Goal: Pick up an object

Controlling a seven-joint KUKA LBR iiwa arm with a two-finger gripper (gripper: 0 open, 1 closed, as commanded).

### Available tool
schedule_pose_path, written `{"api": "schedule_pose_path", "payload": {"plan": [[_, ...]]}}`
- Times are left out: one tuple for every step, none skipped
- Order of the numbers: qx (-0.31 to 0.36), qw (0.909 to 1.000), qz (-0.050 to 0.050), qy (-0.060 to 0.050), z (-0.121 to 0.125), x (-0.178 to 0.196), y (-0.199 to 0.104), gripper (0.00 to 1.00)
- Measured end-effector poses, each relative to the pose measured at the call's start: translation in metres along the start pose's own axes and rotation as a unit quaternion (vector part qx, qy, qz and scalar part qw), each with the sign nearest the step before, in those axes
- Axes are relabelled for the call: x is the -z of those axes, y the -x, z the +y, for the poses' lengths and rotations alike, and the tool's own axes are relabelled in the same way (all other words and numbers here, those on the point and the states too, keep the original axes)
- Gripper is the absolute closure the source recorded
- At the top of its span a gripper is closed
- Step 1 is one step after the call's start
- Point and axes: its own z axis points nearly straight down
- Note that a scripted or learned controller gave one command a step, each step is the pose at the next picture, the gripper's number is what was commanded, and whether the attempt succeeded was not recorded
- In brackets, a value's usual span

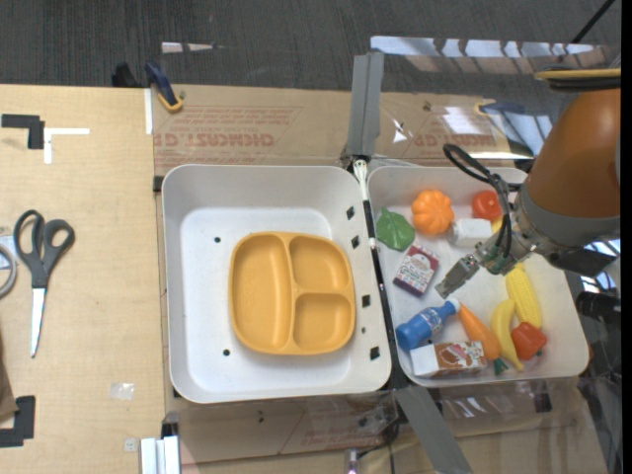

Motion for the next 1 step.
{"api": "schedule_pose_path", "payload": {"plan": [[-0.086, 0.9963, -0.002, 0.006, -0.0336, -0.0982, 0.0106, 0.0]]}}
